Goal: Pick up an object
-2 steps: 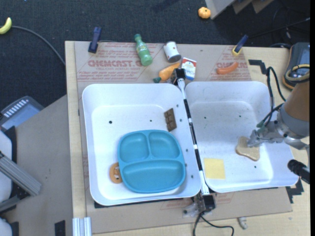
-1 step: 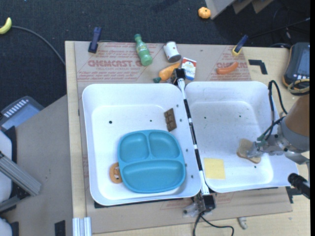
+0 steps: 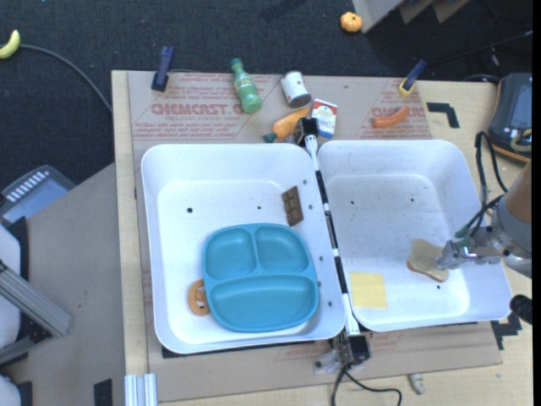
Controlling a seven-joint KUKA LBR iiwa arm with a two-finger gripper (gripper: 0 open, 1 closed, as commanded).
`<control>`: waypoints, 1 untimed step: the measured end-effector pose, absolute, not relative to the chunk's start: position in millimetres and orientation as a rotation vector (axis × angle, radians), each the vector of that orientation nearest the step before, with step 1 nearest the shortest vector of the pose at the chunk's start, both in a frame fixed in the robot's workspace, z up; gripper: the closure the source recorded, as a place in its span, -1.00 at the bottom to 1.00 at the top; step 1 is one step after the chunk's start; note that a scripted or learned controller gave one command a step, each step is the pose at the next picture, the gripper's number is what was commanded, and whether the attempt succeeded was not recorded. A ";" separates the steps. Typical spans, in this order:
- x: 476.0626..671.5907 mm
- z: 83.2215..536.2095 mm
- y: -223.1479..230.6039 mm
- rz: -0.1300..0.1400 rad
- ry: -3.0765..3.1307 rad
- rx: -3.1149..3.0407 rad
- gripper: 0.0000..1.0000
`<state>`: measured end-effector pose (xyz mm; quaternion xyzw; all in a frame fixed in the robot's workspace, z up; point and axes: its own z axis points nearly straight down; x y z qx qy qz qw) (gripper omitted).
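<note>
Though the gripper (image 3: 448, 258) is right down at the floor of the right bin (image 3: 397, 155), I can't tell from where I'm standing whether the jaws are released or clenched; the tip is a small grey blur. It sits against the right end of the tan lump (image 3: 425, 262), touching or as good as, and I can't see the lump between the jaws, so I won't call it held.

The lump is the obvious obj. to go for. It lies flat near the bin's lower right part, well clear of the walls. It looks small, matte and prob. light, maybe foam or soft plastic, w/ a rounded, irregular outline. My guess is it's not fragile and not very slippery, but light enough to skid if nudged from one side. The best hold is prob. across its narrow width, near the middle, coming straight down rather than pushing in from the end.

Just left and a bit nearer the front lies a yellow square (image 3: 368, 290). It's thin and flat on the floor, and would be hard to pinch.

Over in the left bin (image 3: 169, 176) are a blue divided plate (image 3: 260, 277), a brown bar (image 3: 292, 205) and an orange bit (image 3: 198, 299) tucked at the plate's left edge, all well apart from the arm.
</note>
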<state>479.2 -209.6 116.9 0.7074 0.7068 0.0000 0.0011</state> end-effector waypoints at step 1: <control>522.0 145.0 -188.1 0.001 2.222 2.219 1.00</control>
